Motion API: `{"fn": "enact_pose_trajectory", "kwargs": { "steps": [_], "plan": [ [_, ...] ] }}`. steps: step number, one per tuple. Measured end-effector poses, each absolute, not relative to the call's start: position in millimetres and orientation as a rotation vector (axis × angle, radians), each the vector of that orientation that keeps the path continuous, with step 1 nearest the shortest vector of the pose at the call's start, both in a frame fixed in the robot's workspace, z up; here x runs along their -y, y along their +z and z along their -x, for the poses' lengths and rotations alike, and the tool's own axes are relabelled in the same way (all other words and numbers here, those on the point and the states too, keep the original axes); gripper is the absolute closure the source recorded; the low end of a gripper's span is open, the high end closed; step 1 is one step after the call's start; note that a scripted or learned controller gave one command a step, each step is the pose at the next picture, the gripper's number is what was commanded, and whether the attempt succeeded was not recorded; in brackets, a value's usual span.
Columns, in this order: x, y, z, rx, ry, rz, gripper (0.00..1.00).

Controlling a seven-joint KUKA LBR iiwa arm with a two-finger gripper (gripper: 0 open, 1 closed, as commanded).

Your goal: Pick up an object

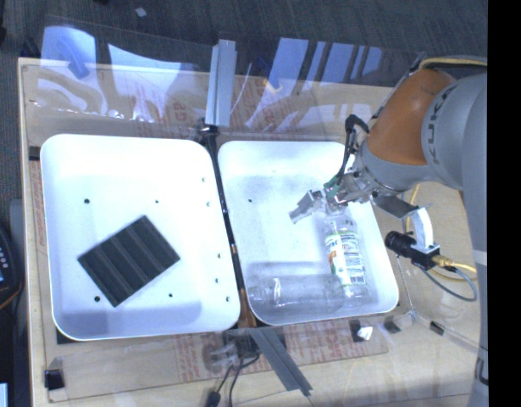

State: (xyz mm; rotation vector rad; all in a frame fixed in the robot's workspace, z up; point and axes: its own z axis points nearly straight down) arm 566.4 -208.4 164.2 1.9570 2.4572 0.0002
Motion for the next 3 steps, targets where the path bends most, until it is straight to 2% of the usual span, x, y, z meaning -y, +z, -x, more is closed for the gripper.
{"fn": "enact_pose_trajectory", "kwargs": {
  "steps": [1,2,3],
  "plan": [
    [209,189,-549.9,-2.473,-0.001,-1.938,0.00],
    [210,167,-566.2,-2.456,-0.002,-1.958,0.00],
    [210,175,-556.0,-2.452,-0.003,-1.970,0.00]
  ]
}}
